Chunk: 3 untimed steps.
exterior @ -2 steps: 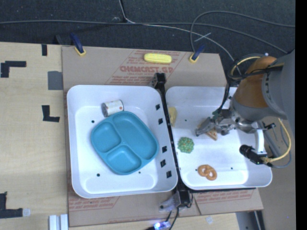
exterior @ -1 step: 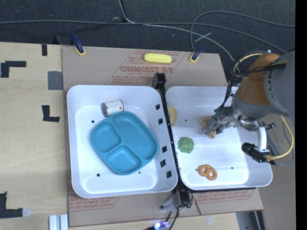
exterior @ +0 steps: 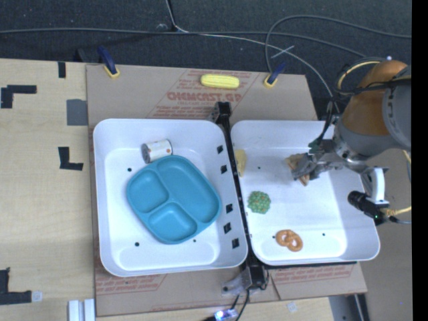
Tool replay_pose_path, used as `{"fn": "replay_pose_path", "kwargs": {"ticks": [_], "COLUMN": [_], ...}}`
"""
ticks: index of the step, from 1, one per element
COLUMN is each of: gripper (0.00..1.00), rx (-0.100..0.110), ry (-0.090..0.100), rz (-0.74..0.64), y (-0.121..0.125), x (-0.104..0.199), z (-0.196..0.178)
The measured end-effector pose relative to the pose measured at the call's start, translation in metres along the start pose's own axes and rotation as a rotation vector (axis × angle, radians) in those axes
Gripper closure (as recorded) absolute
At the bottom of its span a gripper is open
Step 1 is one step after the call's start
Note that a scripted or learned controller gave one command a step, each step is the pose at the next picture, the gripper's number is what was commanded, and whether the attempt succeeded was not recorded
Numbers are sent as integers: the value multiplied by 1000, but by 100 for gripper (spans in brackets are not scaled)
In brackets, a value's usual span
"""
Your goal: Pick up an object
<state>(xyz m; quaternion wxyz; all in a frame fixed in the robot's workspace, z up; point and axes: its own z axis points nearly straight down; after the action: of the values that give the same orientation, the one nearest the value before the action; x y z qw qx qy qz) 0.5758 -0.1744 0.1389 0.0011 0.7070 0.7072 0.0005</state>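
In the right bin (exterior: 334, 246), the gripper (exterior: 305, 170) is low over the upper middle of the floor, the arm reaching in from the right. A small tan-brown object (exterior: 295, 160) lies right at the gripper's tip, touching or partly under it. A green broccoli-like piece (exterior: 259, 202) sits left of centre and a brown pretzel (exterior: 289, 240) lies near the front wall. A pale yellow piece (exterior: 239, 160) rests against the bin's left wall.
The left bin (exterior: 107, 179) holds a blue divided plate (exterior: 172, 198) and a small tin can (exterior: 156, 150) lying on its side behind it. A yellow corn cob (exterior: 219, 81) lies on the cardboard behind the bins. Cables run over the bench's far edge.
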Motion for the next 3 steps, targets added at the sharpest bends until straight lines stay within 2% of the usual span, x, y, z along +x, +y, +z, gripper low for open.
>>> {"fn": "replay_pose_path", "kwargs": {"ticks": [1, 2, 3], "gripper": [100, 100, 100], "rx": [-3, 0, 3], "ry": [-1, 0, 2], "rz": [-2, -1, -6], "y": [1, -1, 22], "x": [5, 2, 59], "z": [-62, -105, -104]}}
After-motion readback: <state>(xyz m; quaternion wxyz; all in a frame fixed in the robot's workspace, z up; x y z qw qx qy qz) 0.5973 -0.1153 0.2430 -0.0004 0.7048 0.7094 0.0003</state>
